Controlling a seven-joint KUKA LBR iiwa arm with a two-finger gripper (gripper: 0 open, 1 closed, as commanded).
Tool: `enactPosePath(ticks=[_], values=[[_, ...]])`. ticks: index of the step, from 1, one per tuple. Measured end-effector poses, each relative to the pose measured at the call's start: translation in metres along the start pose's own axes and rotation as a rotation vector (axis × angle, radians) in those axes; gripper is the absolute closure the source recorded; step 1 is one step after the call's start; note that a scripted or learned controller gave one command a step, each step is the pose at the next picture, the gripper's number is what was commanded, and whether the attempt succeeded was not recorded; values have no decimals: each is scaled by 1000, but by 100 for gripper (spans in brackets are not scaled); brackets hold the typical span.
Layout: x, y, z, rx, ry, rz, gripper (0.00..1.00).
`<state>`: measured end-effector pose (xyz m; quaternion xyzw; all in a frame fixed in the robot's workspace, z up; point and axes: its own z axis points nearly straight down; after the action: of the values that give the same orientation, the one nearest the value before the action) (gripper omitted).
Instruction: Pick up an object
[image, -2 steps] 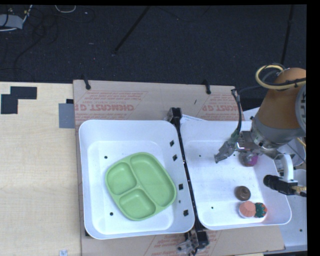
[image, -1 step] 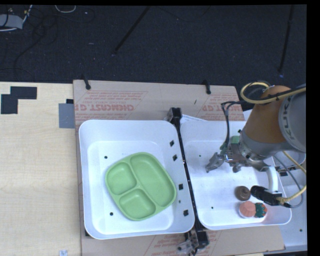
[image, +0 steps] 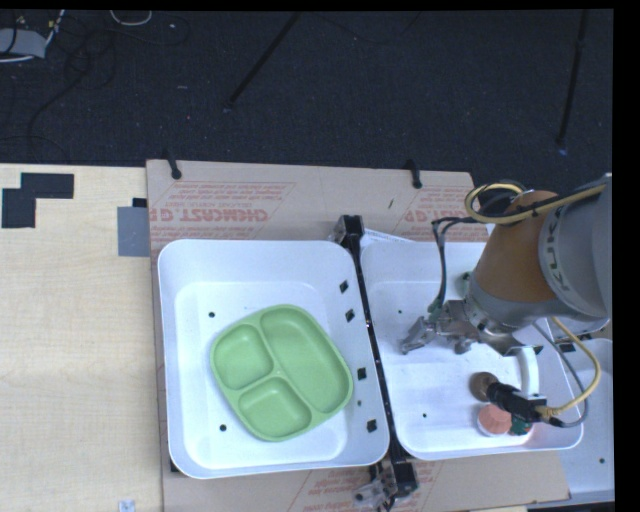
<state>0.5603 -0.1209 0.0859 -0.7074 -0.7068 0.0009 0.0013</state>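
Nothing is held yet: the gripper (image: 415, 338) hangs with jaws parted and bare over the right bin (image: 420, 420), while small objects (image: 497, 405) lie behind it and the green plate (image: 280, 372) ahead.

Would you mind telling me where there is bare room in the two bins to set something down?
Left bin: thin bare strips around the green plate, widest along the far wall. Right bin: bare floor along the divider and near-left corner. Crowded at its right, under the gripper and around the small objects.
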Motion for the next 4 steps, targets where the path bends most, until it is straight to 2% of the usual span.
enactPosePath(ticks=[1, 2, 3, 4], values=[[-1, 0, -12, -1, 0, 5, 100], [-6, 0, -55, -3, -1, 7, 100], [-16, 0, -114, -6, -2, 8, 100], [-12, 8, -173, -7, -1, -2, 100]])
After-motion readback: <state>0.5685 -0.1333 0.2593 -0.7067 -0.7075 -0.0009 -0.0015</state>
